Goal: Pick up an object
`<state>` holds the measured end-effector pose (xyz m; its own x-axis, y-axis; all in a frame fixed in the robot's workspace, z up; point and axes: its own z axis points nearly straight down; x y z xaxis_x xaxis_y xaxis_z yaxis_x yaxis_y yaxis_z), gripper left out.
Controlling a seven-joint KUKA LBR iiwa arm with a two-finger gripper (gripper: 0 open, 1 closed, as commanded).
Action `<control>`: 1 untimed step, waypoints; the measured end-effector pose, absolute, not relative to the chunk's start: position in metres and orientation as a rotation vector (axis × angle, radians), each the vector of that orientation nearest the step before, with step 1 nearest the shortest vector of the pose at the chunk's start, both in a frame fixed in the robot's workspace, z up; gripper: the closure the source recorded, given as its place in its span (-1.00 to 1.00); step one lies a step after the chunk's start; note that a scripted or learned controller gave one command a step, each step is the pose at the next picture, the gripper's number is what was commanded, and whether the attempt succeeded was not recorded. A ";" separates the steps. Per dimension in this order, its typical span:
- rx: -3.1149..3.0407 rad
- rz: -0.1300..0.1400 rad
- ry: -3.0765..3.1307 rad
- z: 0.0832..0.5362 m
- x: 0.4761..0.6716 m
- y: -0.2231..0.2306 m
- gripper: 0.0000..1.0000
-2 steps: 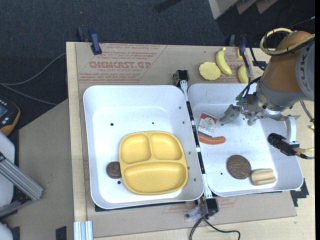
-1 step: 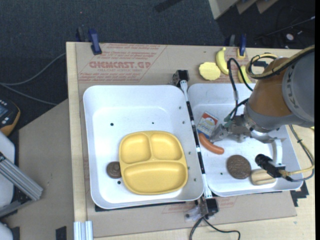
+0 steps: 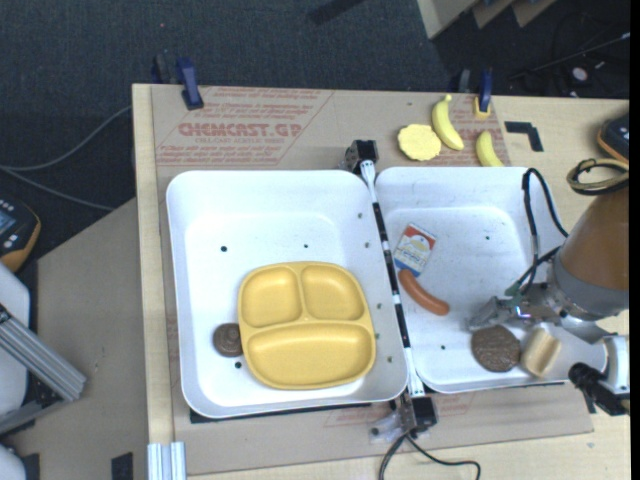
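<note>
Dark carpet surrounds a pale wooden bench (image 3: 250,128) carrying two shallow white plastic bins side by side. Taking the right bin (image 3: 470,193) as the landmark: against its left wall lies a small white, red and blue packet (image 3: 415,248), with an orange-red sausage (image 3: 425,295) just below it. Near its lower right corner sits a round brown cookie-like disc (image 3: 496,348), a tan cylinder (image 3: 540,351) touching its right side. The gripper (image 3: 500,313) hovers just above the disc; I cannot tell how it is set. Left of the landmark, the other bin (image 3: 200,208) holds a yellow three-compartment plate (image 3: 304,324) and a small brown disc (image 3: 228,340). Beyond the landmark's far wall lie yellow toy bananas (image 3: 448,125).
</note>
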<state>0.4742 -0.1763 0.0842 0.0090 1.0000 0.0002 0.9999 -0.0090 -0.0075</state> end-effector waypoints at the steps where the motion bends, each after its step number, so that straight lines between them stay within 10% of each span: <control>1: -2.223 -0.006 -2.232 0.143 0.551 -0.164 -1.00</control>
